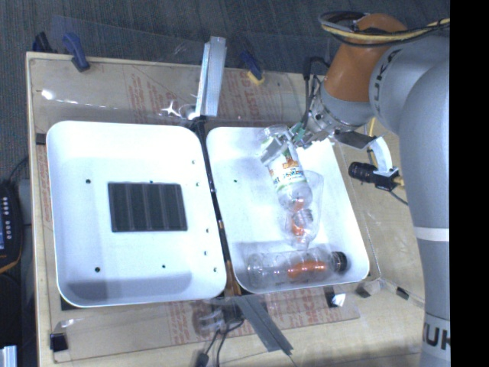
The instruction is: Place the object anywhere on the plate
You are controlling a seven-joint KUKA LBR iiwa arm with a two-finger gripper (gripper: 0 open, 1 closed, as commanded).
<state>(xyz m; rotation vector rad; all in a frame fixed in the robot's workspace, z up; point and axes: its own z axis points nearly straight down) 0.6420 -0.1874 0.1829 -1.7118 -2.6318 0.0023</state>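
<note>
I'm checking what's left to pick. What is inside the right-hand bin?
The right bin holds a clear plastic bottle lying along its near wall, and a second clear bottle slanting under the tool. The tool hides that bottle's top end.

A: Where's your open room?

B: Left bin [69,205]. Just the dark plate [147,206] lying flat mid-floor, with bare white all around it.

A: And the right bin [237,205]?

B: Crowded. A clear bottle [294,193] slants down the middle under the gripper [284,145], and another bottle [294,265] lies along the near wall. You've only got the left strip by the divider.
</note>
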